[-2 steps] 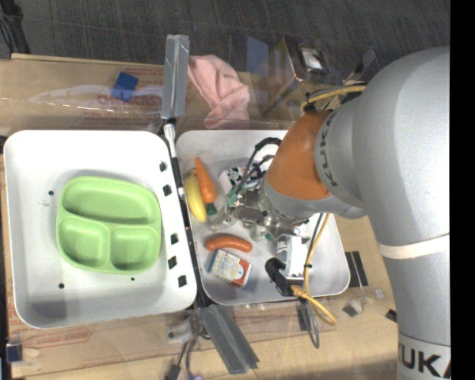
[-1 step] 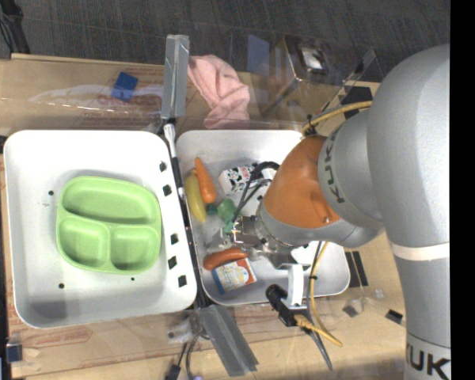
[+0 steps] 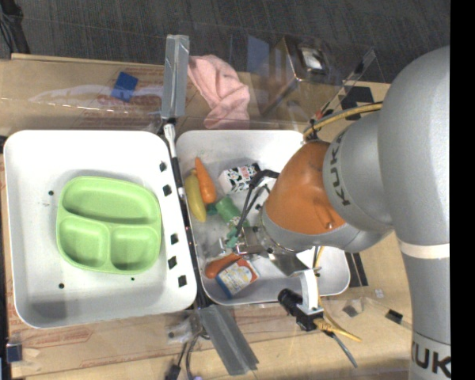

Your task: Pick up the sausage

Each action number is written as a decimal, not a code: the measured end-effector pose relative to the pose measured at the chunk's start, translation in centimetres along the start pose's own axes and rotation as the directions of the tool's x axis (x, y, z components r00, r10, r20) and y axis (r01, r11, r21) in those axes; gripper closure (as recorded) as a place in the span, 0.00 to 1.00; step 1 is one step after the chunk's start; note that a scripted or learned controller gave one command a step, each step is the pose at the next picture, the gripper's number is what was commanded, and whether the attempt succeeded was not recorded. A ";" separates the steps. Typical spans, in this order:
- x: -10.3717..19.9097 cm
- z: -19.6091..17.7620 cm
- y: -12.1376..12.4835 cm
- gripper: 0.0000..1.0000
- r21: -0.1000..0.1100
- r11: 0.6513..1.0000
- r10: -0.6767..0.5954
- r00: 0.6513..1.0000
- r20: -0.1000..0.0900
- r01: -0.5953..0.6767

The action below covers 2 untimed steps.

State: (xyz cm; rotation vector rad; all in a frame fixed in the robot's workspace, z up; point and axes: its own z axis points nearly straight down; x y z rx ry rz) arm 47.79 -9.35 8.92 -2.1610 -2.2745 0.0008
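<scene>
1. Camera view, progress — the sausage (image 3: 222,265), a reddish-orange piece, lies on the floor of the right bin (image 3: 289,138) near its front edge, touching the top of a small orange-and-blue carton (image 3: 237,278). Nothing appears lifted clear, so the pick looks not yet done; closing on the sausage and raising it are what I judge to be left

2. Camera view, other contents — along the right bin's left wall lie a yellow banana (image 3: 195,199) and an orange carrot (image 3: 205,180), with a green piece (image 3: 224,208) beside them and a black-and-white cow-print item (image 3: 240,177) toward the back edge. The left bin (image 3: 32,157) carries a green divided tray (image 3: 108,223)

3. Camera view, arm pose — the grey arm reaches in from the right, its orange band (image 3: 301,200) hanging over the middle of the right bin. The gripper (image 3: 241,244) points down and leftward, low in the bin, just beside the sausage's upper end. Its tips sit in clutter and shadow — I cannot tell how they are set
</scene>
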 end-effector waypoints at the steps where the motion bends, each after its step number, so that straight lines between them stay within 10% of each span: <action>1: -0.1 -0.8 0.2 1.00 -0.001 1.000 -0.002 1.000 0.001 0.002; 2: 6.7 -10.0 1.7 1.00 -0.001 0.976 0.218 0.976 0.004 -0.218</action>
